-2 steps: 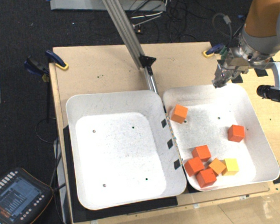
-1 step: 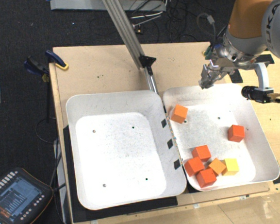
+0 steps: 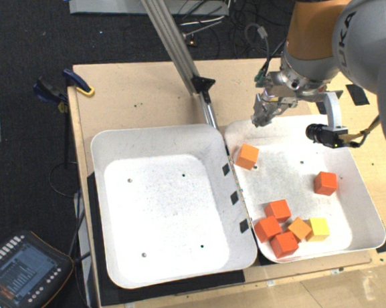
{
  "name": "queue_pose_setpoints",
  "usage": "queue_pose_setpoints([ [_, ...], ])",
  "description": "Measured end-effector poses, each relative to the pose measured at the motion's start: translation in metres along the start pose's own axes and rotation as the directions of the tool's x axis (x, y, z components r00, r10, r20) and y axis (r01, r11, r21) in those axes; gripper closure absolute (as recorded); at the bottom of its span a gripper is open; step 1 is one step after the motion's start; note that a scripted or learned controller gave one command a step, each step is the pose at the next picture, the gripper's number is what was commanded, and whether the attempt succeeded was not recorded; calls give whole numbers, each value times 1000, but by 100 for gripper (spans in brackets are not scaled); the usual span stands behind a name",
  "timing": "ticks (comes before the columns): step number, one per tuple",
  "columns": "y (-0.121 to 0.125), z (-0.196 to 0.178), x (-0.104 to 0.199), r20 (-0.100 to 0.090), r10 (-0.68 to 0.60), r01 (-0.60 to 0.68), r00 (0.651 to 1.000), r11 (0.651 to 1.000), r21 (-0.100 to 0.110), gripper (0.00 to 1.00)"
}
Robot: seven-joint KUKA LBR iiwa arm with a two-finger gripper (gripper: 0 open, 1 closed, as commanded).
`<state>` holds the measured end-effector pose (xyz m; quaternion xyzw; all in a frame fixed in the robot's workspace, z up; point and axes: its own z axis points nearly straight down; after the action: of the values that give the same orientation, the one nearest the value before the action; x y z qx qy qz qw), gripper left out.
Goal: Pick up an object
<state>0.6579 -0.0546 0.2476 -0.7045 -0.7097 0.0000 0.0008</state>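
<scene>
My gripper (image 3: 265, 115) hangs over the far edge of the right bin (image 3: 295, 171), pointing down, with no object seen in it. An orange block (image 3: 247, 156) lies just below and left of it, near the bin's left wall. A red-orange cube (image 3: 326, 182) sits alone toward the right side. At the near end there is a cluster: three red-orange cubes (image 3: 277, 210) (image 3: 267, 228) (image 3: 285, 244), a small orange block (image 3: 299, 228) and a yellow block (image 3: 319, 227).
The left bin (image 3: 163, 199) lies beside the right one, their rims meeting along the middle. A slanted metal pole (image 3: 176, 37) comes down to the far rim. A black fitting (image 3: 322, 134) sticks out beside the wrist. A clamp (image 3: 73, 83) and a pendant (image 3: 22, 275) lie left.
</scene>
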Motion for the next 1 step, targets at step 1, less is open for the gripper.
queue_pose_setpoints([
  [1, -3, -7, 55, -1, -1, 1, 1000, 1000, -2, 100],
])
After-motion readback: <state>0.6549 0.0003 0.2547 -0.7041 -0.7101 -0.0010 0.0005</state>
